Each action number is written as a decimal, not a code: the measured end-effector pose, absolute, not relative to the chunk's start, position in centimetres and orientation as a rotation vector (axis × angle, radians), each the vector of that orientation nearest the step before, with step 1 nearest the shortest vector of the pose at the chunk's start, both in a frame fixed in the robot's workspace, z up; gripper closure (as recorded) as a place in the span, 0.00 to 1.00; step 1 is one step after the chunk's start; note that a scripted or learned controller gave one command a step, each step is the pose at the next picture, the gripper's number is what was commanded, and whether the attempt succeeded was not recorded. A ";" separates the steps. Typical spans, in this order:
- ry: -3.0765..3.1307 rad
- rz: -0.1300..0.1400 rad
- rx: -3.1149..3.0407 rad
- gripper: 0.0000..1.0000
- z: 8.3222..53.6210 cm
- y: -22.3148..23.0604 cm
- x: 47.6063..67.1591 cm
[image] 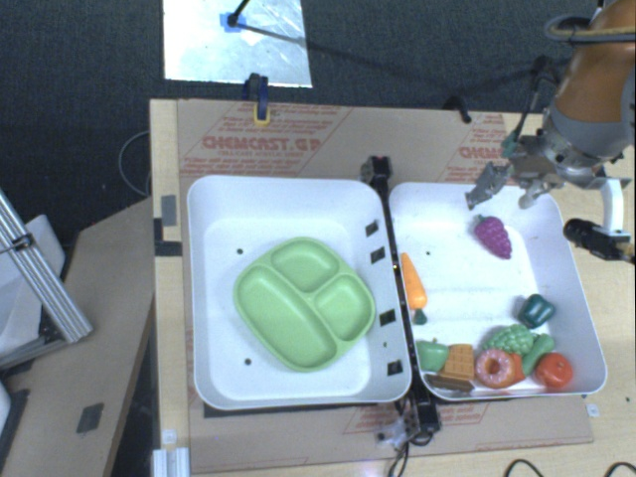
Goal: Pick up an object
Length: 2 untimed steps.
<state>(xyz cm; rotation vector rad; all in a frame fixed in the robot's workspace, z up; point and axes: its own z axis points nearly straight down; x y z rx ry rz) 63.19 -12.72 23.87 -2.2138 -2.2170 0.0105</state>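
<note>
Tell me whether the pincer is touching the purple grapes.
Apart. The camera view shows the open pincer above the right bin's far edge, with bare white bin floor between its fingertips and the purple grapes.

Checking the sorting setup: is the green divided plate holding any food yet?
Empty. The green divided plate lies flat in the left bin, all three compartments bare; the toy foods, like the purple grapes, sit in the right bin.

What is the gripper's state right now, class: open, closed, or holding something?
Gripper: open, holding nothing, above the far end of the right bin, beside the purple grapes.
</note>
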 end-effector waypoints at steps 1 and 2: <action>-2.226 -0.002 -2.218 0.00 24.7 -12.7 63.4; -2.223 0.001 -2.219 0.00 20.6 -12.8 63.5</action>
